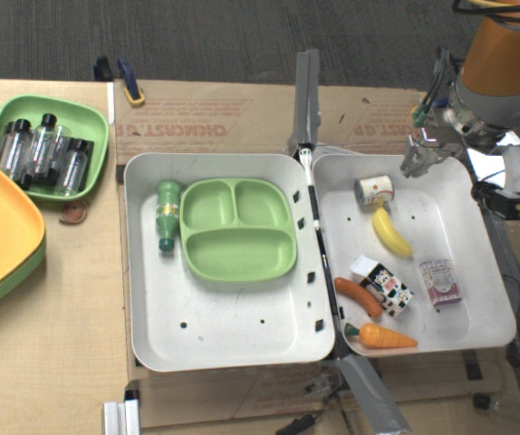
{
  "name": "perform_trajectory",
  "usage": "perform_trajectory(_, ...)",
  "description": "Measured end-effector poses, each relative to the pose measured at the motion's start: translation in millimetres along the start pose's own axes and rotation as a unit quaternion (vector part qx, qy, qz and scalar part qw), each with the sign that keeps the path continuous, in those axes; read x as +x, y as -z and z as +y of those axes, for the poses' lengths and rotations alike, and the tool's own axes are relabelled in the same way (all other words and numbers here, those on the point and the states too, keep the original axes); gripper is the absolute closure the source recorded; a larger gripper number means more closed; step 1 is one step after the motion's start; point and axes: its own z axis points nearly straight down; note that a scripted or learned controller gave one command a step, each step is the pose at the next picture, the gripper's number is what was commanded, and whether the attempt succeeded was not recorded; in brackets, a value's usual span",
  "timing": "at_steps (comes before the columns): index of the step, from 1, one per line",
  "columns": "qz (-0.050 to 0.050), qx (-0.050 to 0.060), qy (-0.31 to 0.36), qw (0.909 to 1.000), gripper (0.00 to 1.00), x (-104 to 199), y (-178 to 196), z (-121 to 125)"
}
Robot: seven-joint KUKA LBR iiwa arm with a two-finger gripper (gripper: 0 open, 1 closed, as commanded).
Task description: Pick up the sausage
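Note:
The sausage (358,297), a reddish-orange link, lies in the right bin (450,338) near its lower left, beside a black-and-white carton (383,285) and just above a carrot (387,337). My gripper (417,163) hangs at the bin's upper right edge, far from the sausage, with nothing visible between its fingers.
A small can (374,189), a banana (391,232) and a pink packet (439,282) also lie in the right bin. The left bin (151,324) holds a green divided plate (238,228) and a green bottle (168,213). A green tray of bottles (44,148) and orange plates (2,234) sit at far left.

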Motion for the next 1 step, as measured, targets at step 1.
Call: perform_trajectory(1,-0.001,0.0,0.001,1.0,1.0,-0.9,8.4,0.2)
